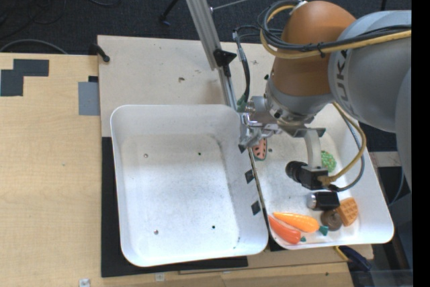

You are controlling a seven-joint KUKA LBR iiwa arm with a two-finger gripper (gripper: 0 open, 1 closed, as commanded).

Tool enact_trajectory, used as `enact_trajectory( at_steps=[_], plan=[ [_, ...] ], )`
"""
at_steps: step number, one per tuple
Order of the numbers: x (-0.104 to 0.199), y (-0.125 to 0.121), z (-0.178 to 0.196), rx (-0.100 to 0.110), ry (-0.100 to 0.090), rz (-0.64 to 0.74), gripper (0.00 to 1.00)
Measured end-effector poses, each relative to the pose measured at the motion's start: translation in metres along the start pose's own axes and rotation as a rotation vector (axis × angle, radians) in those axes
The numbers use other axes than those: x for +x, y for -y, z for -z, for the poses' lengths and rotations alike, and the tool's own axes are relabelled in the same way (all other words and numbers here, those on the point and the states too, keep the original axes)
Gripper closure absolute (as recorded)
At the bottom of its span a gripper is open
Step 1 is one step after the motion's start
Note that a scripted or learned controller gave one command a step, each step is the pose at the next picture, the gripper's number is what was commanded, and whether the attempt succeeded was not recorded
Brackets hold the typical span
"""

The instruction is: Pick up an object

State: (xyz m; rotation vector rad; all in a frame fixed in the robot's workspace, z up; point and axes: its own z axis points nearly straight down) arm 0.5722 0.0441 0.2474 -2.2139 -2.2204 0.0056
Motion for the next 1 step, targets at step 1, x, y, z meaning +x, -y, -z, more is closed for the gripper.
enact_trajectory(
  at_steps=[1],
  plan=[
    [0.0420, 0.0125, -0.0121, 0.000, 0.001, 0.000, 1.00]
  ],
)
